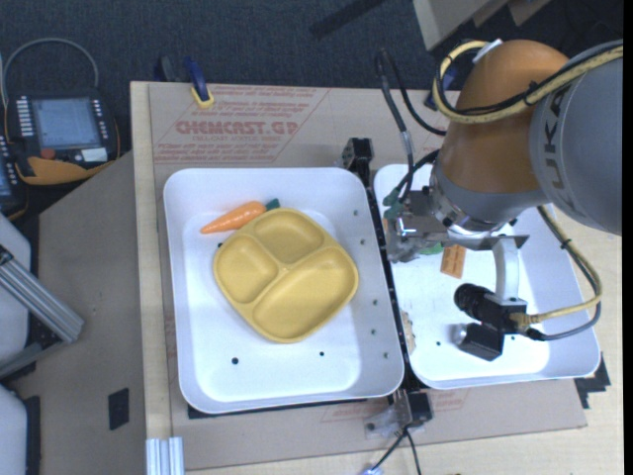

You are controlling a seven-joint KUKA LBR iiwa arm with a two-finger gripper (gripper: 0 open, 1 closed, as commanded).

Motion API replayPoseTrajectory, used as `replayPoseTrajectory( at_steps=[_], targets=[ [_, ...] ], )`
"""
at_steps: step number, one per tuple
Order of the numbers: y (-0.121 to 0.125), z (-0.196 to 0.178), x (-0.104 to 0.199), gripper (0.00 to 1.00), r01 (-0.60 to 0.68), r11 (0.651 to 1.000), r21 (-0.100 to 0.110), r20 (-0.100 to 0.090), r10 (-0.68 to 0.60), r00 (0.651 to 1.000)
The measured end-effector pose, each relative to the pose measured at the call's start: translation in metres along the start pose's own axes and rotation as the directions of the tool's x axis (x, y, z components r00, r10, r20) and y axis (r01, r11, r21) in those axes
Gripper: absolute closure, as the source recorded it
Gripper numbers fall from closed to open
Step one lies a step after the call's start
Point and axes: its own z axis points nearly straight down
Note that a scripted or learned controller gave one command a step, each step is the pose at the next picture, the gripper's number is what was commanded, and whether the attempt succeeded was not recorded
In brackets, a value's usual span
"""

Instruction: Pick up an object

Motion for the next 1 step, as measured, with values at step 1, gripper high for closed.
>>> replayPoseTrajectory(
  at_steps=[1],
  targets=[
    [0.0060,0.0026,0.0471,1.00,0.001,1.000,-0.005,0.001,-0.001,1.000]
  ],
)
